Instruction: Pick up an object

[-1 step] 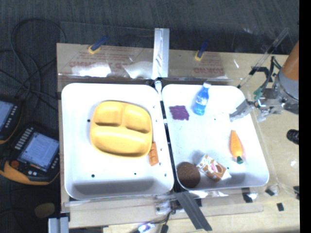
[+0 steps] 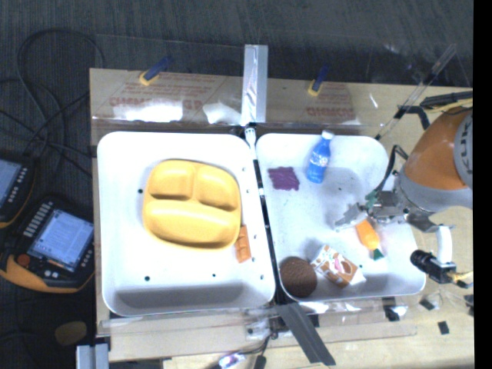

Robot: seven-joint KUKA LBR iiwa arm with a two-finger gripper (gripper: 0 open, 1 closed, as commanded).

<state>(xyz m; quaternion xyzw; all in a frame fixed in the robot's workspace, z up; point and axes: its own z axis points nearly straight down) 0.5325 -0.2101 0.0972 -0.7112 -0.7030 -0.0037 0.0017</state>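
Note:
My gripper (image 2: 366,214) hangs low over the right side of the right bin (image 2: 342,148), coming in from the arm's grey and orange wrist (image 2: 438,164). Right below it, touching or nearly touching, lies a small orange carrot (image 2: 370,237) with a green end. A blue bottle (image 2: 318,159) lies at the back of this bin, and a purple bunch of grapes (image 2: 284,178) sits to its left. At the front are a brown ball (image 2: 297,275) and a small red and white carton (image 2: 336,266).
The left bin (image 2: 123,283) holds a large yellow divided tray (image 2: 192,203), with a small orange piece (image 2: 243,246) against its right wall. A ridge (image 2: 263,214) separates the two bins. A handheld controller (image 2: 48,241) and cables lie off the bench to the left.

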